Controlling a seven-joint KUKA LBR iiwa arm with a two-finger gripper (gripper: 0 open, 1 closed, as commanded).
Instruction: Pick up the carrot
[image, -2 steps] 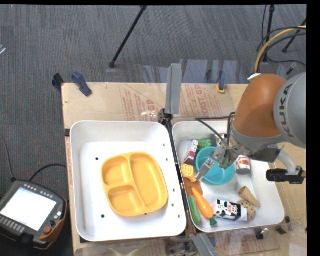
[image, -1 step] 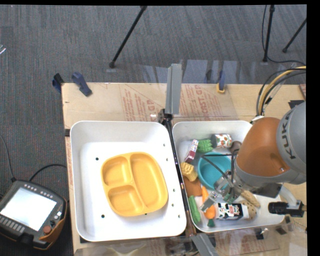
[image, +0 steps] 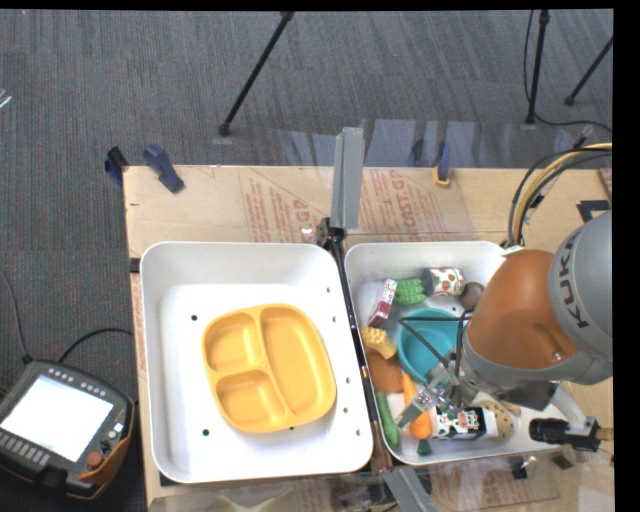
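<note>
Carrot (image: 421, 424) lies near the front wall of the right bin (image: 420, 250), its orange body just under the tips of the pincer (image: 432, 398). I cannot tell whether the pincer is open or closed, because the fingers are small and mixed with the objects below them. Nothing is clearly seen between them.

At about three o'clock from the pincer lies a small carton with black and white print (image: 462, 422), touching the carrot. At nine o'clock is a long green vegetable (image: 387, 418), and at ten o'clock a brown rounded item (image: 383, 373) with a yellow piece (image: 378, 342) above it. At twelve o'clock sits a teal bowl (image: 422, 335), partly covered by the arm's orange band (image: 520, 310). Farther at twelve o'clock are a green piece (image: 408, 292) and a small can (image: 443, 281).

Far at nine o'clock, the left bin (image: 170, 270) holds a yellow divided plate (image: 268, 366).
</note>
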